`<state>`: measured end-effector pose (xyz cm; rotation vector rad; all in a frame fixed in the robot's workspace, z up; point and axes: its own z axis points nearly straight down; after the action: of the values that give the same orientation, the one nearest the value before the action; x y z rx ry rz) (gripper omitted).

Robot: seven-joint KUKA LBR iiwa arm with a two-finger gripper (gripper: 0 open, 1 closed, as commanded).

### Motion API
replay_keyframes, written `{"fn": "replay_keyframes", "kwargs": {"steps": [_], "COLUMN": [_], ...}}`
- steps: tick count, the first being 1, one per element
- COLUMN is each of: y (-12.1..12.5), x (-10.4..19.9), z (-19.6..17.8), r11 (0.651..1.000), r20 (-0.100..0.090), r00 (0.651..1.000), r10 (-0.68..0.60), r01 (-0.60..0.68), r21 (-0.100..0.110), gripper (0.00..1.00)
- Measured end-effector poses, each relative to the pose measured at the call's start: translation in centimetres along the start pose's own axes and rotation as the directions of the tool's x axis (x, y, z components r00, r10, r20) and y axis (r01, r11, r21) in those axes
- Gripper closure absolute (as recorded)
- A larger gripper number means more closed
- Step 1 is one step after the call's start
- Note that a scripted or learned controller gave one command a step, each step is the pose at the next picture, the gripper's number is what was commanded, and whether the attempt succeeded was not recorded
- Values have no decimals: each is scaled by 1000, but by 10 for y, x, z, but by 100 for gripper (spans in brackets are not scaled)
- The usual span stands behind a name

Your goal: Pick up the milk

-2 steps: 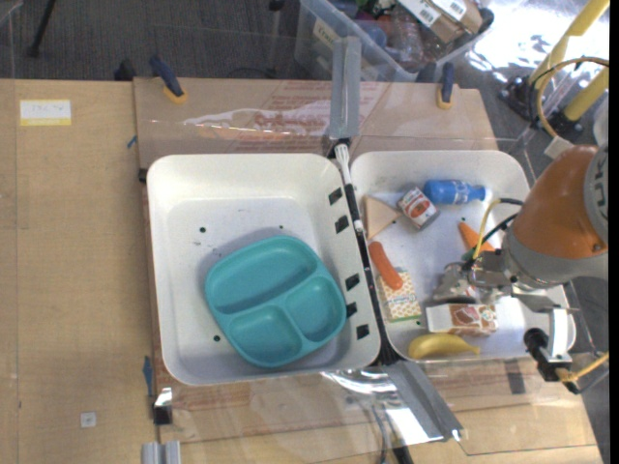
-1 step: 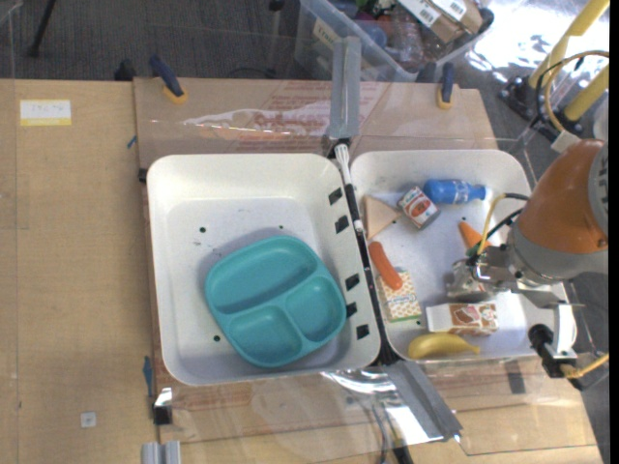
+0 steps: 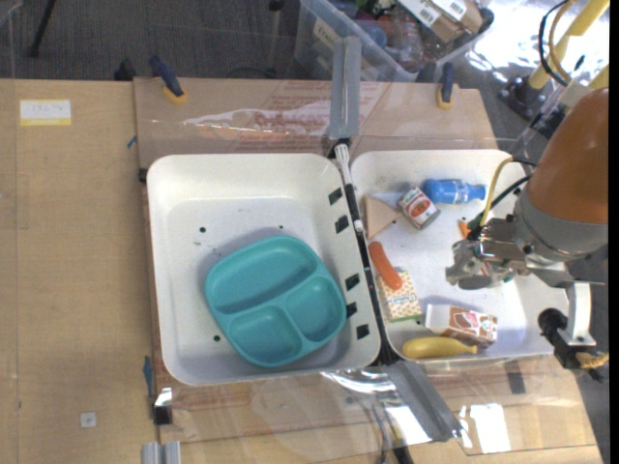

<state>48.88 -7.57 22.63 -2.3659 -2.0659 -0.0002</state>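
- The bench (image 3: 68, 259), tan and bare at nine o'clock, is seen to carry two shallow white bins side by side.
- The left bin (image 3: 174, 187) is occupied by a teal divided plate (image 3: 276, 301), laid toward the bin's five o'clock with three compartments showing.
- The right bin (image 3: 503, 162) is entered from three o'clock by the grey arm (image 3: 580, 177), whose orange band is seen above the wrist.
- The gripper (image 3: 471, 269) is placed over the bin's middle, just toward twelve o'clock from the milk; how wide it stands cannot be told, and nothing is seen held in it.
- The milk (image 3: 462, 324), a small carton lying on its side, is found at the bin's five o'clock, just above the banana (image 3: 437, 348).
- A blue bottle (image 3: 453, 191) lies at twelve o'clock, with a small red-labelled can (image 3: 417, 206) just beside it.
- A tan wedge (image 3: 380, 217) is seen at ten o'clock.
- An orange carrot (image 3: 385, 265) rests at nine o'clock, touching a printed card (image 3: 400, 298).
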Motion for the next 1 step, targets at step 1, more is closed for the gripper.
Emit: {"fn": "replay_keyframes", "kwargs": {"steps": [1], "y": [0], "x": [0], "z": [0], "r11": [1000], "r20": [0], "r00": [1000], "r10": [1], "r01": [-1], "r21": [0], "gripper": [0]}}
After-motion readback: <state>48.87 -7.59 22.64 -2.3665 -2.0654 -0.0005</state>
